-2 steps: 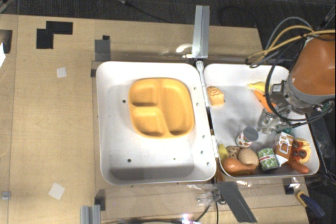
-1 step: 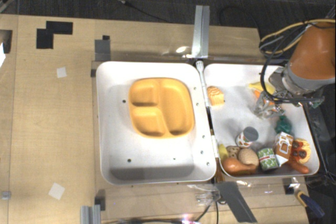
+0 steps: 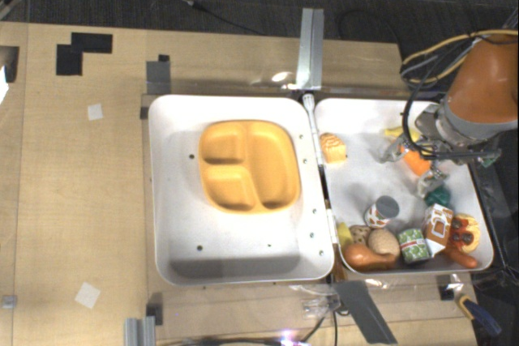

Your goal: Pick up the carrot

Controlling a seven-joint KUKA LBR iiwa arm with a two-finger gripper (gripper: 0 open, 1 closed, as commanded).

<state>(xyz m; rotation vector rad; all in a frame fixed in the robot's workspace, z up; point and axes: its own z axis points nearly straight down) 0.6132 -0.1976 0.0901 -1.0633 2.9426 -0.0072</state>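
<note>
The small orange carrot [image 3: 416, 161] lies in the right-hand shallow white bin [image 3: 357, 121], toward its far right side, directly beneath the two-finger gripper [image 3: 415, 164] of the grey arm with the orange band [image 3: 484, 87]. Whether the gripper is spread wide, narrowed, or gripping the carrot cannot be told, since the wrist hides that area.

A miss is judged the main risk: the carrot is small and rounded, and could be nudged sideways or squeezed out. A dark green toy piece [image 3: 438, 194] sits just beside the carrot on its near side and could be caught or pushed instead.

The bin's right wall is near the carrot, so little room is left on that side. Open floor is seen to the carrot's left, as far as the yellow bread-like toy [image 3: 333, 148]. The near end of the bin, well apart from the carrot, is crowded with mixed toy foods [image 3: 405, 243].
</note>
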